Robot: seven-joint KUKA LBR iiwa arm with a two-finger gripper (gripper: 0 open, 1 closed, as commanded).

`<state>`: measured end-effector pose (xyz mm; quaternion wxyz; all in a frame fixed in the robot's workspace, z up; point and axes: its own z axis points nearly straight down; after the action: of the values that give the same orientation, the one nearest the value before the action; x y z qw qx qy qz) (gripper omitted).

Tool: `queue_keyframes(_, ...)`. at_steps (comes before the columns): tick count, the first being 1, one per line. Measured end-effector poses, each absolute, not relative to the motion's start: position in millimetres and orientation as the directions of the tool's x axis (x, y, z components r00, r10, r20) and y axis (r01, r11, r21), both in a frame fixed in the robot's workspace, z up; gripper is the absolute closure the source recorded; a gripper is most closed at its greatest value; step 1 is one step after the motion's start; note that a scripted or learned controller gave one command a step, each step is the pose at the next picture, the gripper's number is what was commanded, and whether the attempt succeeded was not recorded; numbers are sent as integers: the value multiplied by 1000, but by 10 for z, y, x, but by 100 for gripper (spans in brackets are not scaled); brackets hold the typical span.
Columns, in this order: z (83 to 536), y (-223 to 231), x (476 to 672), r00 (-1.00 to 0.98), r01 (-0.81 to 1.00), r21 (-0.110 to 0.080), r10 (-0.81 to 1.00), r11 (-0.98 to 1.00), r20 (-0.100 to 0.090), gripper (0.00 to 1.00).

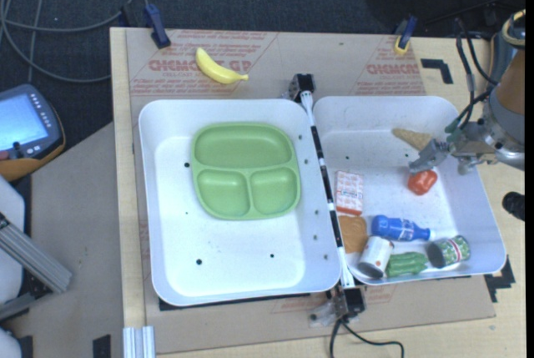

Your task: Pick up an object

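1. Nearest the camera, along the front wall of the right bin [488, 219], lie a white cup [375, 256], a green pickle-like piece [406, 264], a striped can [449, 251] and a blue bottle [399, 228].
2. My gripper [434, 154] reaches in from the right, over the right bin; its fingers look spread, with nothing between them.
3. My likeliest target, a small red piece [422, 180], lies on the bin floor just beside and below my fingertips, apart from the clutter.
4. I judge it light, stiff plastic, somewhat smooth and rounded, so it could squirt out sideways; I would close across its narrower middle.
5. A tan cone [412, 137] lies just behind; a green tray [246, 169] sits in the left bin [167, 206]; a banana [219, 68] rests on the board.
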<state>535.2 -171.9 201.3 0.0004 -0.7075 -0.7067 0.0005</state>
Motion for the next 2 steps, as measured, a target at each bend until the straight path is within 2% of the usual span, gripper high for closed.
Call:
queue_keyframes(1, 970, -1775, 5643, 0, 1000, 1, 1000, 0, -1, 0)
queue_keyframes(2, 1067, -1774, 5646, 1, 1000, 3, 1000, -1, -1, 100)
